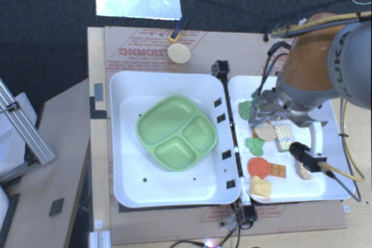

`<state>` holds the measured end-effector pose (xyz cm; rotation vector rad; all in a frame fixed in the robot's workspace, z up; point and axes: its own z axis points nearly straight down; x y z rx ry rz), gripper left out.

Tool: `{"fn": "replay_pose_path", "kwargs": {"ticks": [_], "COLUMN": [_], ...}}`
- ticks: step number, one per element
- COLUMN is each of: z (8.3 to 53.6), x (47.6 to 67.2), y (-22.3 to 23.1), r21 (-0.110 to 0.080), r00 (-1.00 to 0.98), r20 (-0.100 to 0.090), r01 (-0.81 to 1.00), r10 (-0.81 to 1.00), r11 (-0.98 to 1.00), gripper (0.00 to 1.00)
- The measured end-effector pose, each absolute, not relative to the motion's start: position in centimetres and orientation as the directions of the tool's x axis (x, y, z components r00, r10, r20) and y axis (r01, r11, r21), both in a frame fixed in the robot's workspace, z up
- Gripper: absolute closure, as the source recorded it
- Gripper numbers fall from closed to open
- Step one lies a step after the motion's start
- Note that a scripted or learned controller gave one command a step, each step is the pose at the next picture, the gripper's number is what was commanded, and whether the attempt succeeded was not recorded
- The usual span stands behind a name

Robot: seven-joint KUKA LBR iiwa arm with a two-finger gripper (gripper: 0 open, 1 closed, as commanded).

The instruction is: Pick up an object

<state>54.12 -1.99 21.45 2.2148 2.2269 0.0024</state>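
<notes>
Right bin (334, 119) with scattered small objects as landmark: jaws (260, 115) lowered over its left part, just above a tan round piece (266, 133); whether they are open or closed cannot be told. Red disc (259, 168) and yellow block (261, 187) lie nearer its front edge. Green divided plate (176, 133) sits in the neighbouring left bin (125, 183).

The bench (151, 43) bears two white bins, left (125, 183) and right (337, 186), side by side.
</notes>
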Motion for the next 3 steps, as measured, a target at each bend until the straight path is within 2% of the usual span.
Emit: {"fn": "replay_pose_path", "kwargs": {"ticks": [2, 3], "z": [21.9, 23.4], "x": [53.1, 53.9], "y": [-2.3, -1.5], "r21": [0.001, 0.003], "r00": [-0.001, -0.006], "r20": [0.001, 0.001], "r01": [1.0, 1.0], "r10": [1.0, 1.0], "r11": [0.001, 0.006], "gripper": [1.0, 1.0]}}
